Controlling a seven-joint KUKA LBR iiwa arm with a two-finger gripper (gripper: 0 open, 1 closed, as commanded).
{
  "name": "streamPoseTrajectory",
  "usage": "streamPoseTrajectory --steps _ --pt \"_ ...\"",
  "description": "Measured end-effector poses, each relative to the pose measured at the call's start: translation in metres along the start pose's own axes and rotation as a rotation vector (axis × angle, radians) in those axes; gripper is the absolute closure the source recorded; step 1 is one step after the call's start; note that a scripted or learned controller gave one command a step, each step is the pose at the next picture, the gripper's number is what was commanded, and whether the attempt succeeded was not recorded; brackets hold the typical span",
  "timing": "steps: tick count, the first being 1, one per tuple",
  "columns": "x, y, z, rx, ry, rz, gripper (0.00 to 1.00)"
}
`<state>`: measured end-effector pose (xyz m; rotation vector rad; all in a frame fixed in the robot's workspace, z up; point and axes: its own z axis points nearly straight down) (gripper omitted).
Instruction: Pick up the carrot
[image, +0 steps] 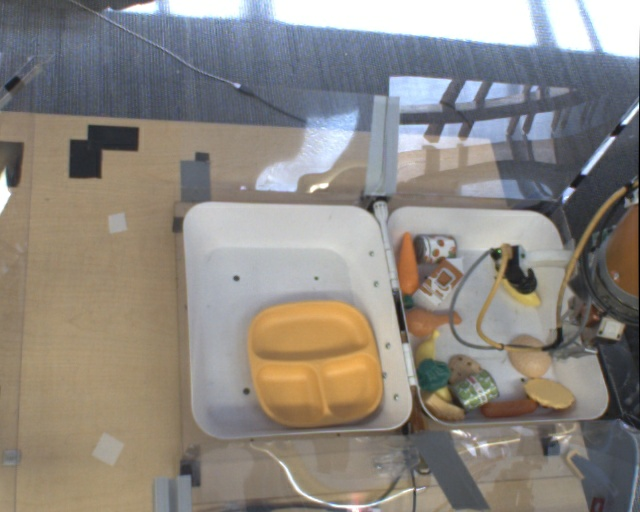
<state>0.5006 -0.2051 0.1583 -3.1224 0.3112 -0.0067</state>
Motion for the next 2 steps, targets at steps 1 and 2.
streamPoseTrajectory --steps 1,2 --pt "-0.0059 0.0023 0.0173 -0.002 -0.001 0.001 1.0" --pt "-0.0067 0.0026 0.018 -0.002 0.0 0.001 1.0"
